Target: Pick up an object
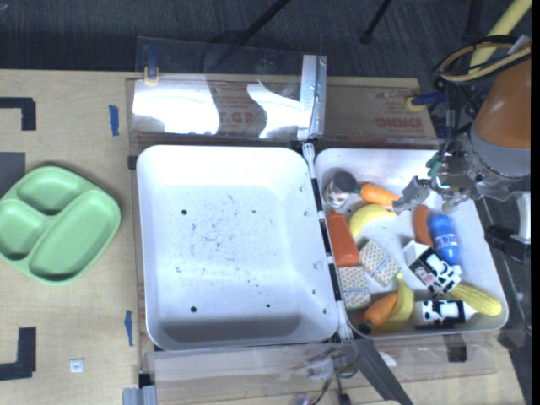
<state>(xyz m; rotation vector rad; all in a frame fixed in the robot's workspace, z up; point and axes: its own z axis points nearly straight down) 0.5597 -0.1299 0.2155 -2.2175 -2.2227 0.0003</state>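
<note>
Status entry: pick not yet made. Claw (432,189) hangs over the right bin (485,251), fingers spread, nothing between them. Blue bottle (445,238) and carrot (379,195) lie below among toys. I log descent, closing, lifting outstanding.

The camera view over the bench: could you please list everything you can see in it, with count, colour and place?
Left bin: one, white, middle of the bench.
Right bin: one, white, beside the left bin, holding a pile of small items.
Carrot-like pieces: three at least, orange, scattered in the right bin.
Banana shapes: two, yellow, right bin centre and near edge.
Corn cob: one, yellow, right bin's near right corner.
Bottle: one, blue, right side of the right bin.
Block: one, orange-red, along the right bin's left wall.
Divided plate: one, green, on the bench far left.
Arm: one, grey with orange band, upper right.
Gripper: one, over the right bin's far side.
</note>
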